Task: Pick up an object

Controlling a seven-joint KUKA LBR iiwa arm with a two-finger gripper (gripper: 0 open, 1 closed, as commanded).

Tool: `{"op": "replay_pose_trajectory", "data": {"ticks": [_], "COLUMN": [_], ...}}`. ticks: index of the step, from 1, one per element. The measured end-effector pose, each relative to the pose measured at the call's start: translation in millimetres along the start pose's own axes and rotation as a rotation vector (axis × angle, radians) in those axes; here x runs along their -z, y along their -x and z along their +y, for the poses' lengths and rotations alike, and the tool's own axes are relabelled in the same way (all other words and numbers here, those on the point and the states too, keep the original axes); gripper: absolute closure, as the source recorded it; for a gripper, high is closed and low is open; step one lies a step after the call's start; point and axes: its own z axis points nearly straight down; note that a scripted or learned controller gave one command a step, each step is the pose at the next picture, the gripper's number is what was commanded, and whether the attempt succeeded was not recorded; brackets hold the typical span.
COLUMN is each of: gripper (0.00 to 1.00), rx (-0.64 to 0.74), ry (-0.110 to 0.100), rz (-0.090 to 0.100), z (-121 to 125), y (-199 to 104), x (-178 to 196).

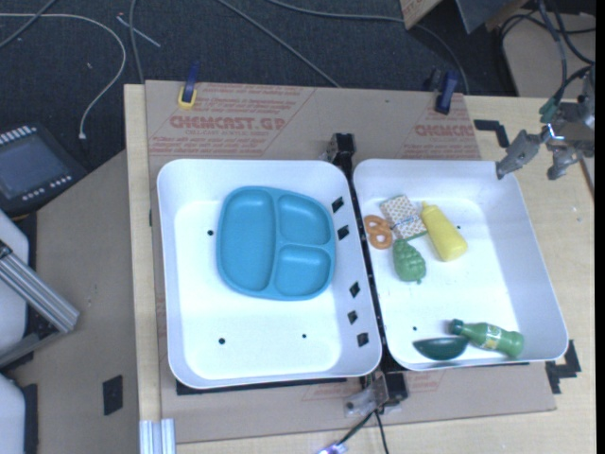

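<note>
Robotics lab: clamped cardboard bench (pixel 284 112), loose cables (pixel 123 26).

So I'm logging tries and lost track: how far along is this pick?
Nothing looks done yet. The gripper sits at the far right corner of the right bin, above the rim, holding nothing. The yellow bottle, pretzel, green bottle and the rest all lie in the bin. Reaching, grasping and lifting remain.

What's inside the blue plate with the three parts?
Nothing sits in the blue plate; all three of its compartments show bare blue. It lies in the left white bin. Whatever part of the bin floor lies under the plate is covered, so that cannot be seen.
</note>
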Motion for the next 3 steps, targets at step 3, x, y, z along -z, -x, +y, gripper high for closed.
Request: {"op": "replay_pose_trajectory", "data": {"ticks": [3], "gripper": [0.0], "rx": [0.003], "ry": [0.008], "rz": [-0.002], "z": [9.7], "y": [4.4], "x": [-107.9]}}
